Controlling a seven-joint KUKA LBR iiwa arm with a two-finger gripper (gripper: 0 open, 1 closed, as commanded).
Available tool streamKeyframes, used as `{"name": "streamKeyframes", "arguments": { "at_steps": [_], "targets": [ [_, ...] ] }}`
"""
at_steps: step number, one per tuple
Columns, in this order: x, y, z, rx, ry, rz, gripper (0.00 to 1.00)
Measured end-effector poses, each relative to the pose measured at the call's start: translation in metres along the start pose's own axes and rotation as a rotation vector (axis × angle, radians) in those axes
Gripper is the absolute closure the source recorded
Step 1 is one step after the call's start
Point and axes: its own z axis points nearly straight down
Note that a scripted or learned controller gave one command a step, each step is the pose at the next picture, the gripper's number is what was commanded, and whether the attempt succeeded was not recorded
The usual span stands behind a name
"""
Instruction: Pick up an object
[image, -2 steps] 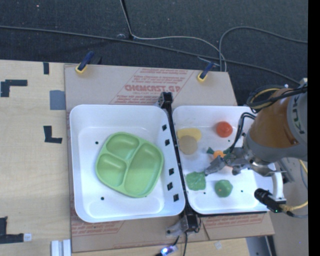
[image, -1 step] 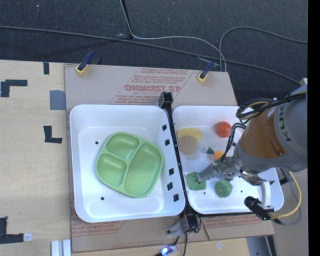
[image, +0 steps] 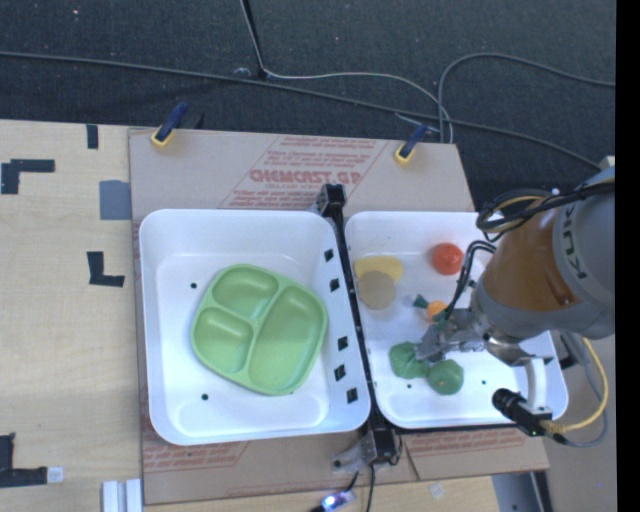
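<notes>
Camera view from above: the arm (image: 545, 270) comes in from the right over the right bin (image: 400, 225), with its gripper (image: 437, 340) low among the small items there. Whether the claw is wide or narrow I cannot tell. Just under and beside it lie two green pieces (image: 425, 368). A red ball (image: 446, 257) sits toward the far wall, a yellow and tan cup (image: 377, 280) near the divider, and a small orange bit (image: 434, 309) between them. A green divided plate (image: 260, 328) lies in the left bin (image: 165, 300)
</notes>
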Motion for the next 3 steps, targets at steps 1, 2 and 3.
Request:
{"name": "streamKeyframes", "arguments": {
  "at_steps": [1,2,3],
  "targets": [
    [-0.005,-0.006,-0.058,-0.007,-0.004,0.002,1.0],
    [-0.004,-0.003,-0.122,-0.01,-0.005,0.0,1.0],
    [-0.004,-0.002,-0.141,-0.006,-0.004,0.001,1.0]
  ]
}}
